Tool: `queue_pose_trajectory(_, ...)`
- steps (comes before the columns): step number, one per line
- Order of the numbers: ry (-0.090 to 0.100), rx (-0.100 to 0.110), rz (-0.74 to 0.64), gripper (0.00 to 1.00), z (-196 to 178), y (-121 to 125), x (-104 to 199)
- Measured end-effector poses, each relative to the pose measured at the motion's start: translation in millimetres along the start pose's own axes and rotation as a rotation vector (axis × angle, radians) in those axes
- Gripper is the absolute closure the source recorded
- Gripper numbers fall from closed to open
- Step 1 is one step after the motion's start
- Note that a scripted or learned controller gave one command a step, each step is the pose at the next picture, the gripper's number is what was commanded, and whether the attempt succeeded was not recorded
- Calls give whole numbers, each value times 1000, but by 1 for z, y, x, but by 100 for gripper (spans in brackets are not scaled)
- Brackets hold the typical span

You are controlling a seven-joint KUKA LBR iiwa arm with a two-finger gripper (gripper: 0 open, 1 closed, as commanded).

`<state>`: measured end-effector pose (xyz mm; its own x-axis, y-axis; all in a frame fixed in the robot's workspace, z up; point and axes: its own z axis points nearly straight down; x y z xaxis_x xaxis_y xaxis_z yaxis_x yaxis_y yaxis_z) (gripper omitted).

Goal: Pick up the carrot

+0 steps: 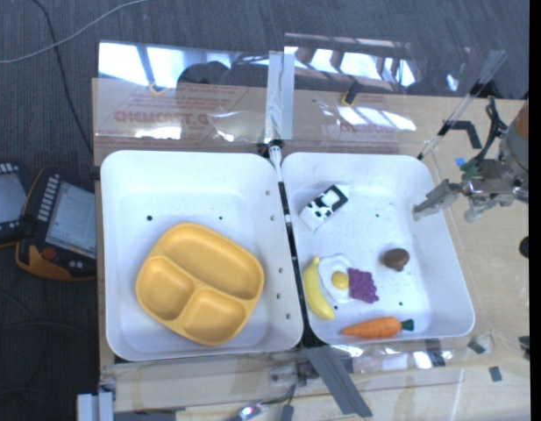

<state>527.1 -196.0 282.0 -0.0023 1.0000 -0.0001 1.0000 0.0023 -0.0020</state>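
Dark ribbed carpet around bench, two shallow white plastic bins side by side. Left bin [121, 191]: yellow moulded tray [199, 282], three compartments, glossy, rounded corners. Right bin [428, 182]: carrot [372, 327] at 6 o'clock near front wall, orange tapered body, green stub pointing 3 o'clock. Banana [316, 291] curved yellow, touching fried egg [337, 278]; purple knobbly grapes [363, 285] just beside egg. Brown rounded lump [395, 258] centre. Black-and-white block [325, 204] at 11 o'clock. Gripper [485, 191] over bin's 3 o'clock rim, well apart from carrot; open or closed, cannot tell.
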Motion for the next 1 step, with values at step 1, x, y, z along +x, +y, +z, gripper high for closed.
queue_pose_trajectory(1, 1, -1, -114, 0, 186, -13, 86)
